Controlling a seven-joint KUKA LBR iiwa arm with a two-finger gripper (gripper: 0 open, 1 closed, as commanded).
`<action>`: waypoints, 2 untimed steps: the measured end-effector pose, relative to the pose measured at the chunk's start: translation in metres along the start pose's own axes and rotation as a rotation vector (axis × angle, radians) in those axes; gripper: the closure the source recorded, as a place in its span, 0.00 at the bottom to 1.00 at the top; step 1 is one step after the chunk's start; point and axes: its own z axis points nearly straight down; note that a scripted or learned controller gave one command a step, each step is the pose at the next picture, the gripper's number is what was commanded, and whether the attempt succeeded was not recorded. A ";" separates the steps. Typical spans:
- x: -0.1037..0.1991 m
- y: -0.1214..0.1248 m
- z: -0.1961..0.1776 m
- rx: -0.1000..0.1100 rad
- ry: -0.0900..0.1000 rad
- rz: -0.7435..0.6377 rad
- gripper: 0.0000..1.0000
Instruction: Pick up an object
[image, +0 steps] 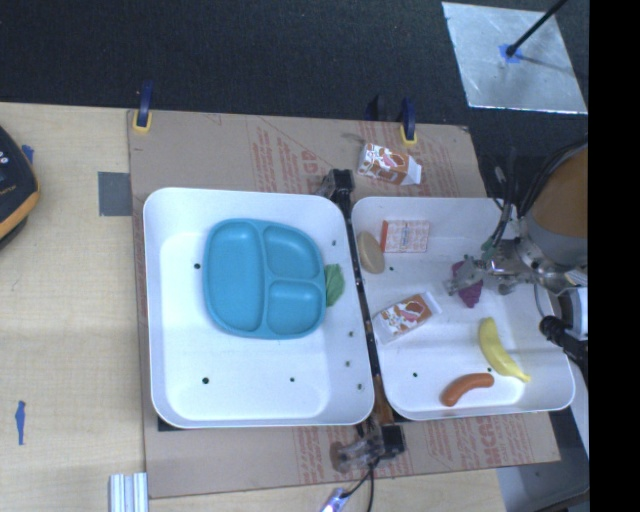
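Note:
The right bin holds several items. A purple clump lies near its right side, and my gripper sits right against it, reaching in from the right. A yellow banana and a reddish sausage lie toward the bin's front right. A red-and-white packet rests at the middle. A white carton with orange print and a tan round piece are at the back left.
The left bin carries a blue divided plate with a green item at its right edge. Another red-and-white packet lies on the cardboard behind the right bin. The grey arm fills the right side.

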 end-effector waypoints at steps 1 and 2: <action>-0.001 0.000 -0.011 0.000 0.000 -0.002 1.00; 0.049 0.032 0.000 0.000 0.000 -0.004 1.00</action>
